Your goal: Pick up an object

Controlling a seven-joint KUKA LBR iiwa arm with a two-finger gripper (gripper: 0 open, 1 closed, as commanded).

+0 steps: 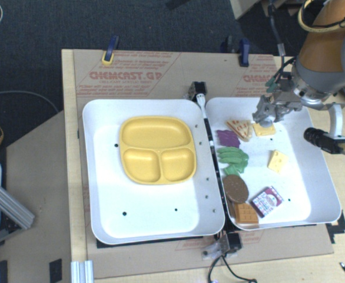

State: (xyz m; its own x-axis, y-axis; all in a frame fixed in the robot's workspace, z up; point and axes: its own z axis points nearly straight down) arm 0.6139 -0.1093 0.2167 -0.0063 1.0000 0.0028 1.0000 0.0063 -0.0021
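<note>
Gripper (269, 116) is hovering over right bin (314, 175), touching the cheese slice (264, 130); can't tell its fingers' state.

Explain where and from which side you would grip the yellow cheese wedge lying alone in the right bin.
Grip the yellow cheese wedge across its two flat side faces, coming straight down from above. It lies flat on the right bin floor with bare space all round, so nothing crowds the pincer.

left bin (102, 211): centre taken by yellow divided tray (158, 148); bare floor along the front and left.
right bin (322, 187): items clustered at left wall; right half open.
gripper (268, 115): low over the yellow block (264, 130).
</note>
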